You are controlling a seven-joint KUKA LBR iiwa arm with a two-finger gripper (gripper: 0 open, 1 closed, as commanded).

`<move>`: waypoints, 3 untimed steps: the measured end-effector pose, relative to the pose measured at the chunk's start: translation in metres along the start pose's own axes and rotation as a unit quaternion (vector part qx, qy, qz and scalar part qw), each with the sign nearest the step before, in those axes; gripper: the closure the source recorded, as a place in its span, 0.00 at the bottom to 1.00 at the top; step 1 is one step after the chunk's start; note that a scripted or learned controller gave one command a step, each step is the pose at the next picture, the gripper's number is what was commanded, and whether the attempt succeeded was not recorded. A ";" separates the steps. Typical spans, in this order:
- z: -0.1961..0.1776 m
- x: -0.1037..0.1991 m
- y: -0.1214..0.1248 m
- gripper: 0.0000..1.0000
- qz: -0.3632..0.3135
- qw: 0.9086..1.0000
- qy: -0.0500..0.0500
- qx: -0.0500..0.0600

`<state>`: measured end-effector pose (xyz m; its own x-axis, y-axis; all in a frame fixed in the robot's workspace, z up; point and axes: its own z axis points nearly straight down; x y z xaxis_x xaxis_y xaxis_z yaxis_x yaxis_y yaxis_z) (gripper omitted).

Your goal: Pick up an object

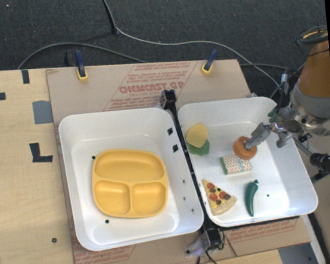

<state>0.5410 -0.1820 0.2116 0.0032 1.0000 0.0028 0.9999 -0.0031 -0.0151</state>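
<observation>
One orange toy (244,147) under your tool (252,143) | light, stiff, rounded, slippery | grip its sides | tool's opening: cannot tell

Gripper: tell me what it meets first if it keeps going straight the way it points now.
The gripper points toward the view's left and slightly down, with its tip at the orange round toy. That toy would likely be met first, though height above it is unclear from this slanted view. The patterned block lies just beyond.
</observation>
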 end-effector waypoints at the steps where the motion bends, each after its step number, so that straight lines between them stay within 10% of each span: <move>1: -0.008 0.001 0.003 0.00 -0.002 1.000 -0.002 -0.007; 3: 0.100 0.005 0.004 0.00 -0.002 1.000 -0.001 -0.005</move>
<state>0.5433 -0.1766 0.1111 -0.0005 1.0000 0.0013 1.0000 0.0006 -0.0056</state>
